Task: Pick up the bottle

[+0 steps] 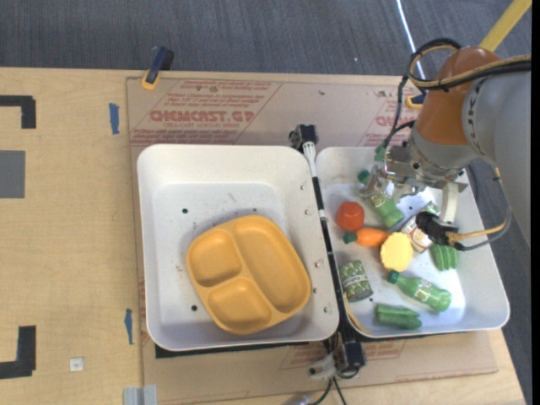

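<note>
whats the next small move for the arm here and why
Probably shift the end effector toward the near edge of the right bin, over the green bottle. It now hangs over a different green item near the bin's far side, while the bottle lies on its side, apart, past the yellow piece.

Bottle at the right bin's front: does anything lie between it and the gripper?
Yes. The lemon and a small black-and-white thing lie between the gripper and the bottle. The lemon lies close to the bottle's cap end. Nothing covers the bottle from above.
</note>
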Motion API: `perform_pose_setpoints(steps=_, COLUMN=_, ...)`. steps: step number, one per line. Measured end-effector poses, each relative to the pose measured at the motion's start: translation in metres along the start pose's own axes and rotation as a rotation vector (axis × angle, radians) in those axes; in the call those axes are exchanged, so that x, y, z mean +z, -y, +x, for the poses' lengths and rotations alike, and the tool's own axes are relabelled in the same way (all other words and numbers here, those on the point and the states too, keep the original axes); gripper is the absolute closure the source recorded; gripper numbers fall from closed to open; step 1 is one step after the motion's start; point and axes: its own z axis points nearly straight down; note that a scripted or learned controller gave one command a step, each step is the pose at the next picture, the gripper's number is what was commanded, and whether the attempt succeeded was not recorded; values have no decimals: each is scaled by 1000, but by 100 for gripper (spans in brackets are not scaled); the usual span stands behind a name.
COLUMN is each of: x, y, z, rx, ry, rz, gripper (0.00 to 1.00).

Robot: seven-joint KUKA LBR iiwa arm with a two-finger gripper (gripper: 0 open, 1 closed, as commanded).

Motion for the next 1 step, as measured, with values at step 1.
perform_pose_setpoints(steps=1, x=-140, y=-13, z=-8, rx=96, ry=1, rz=-1, gripper=100)
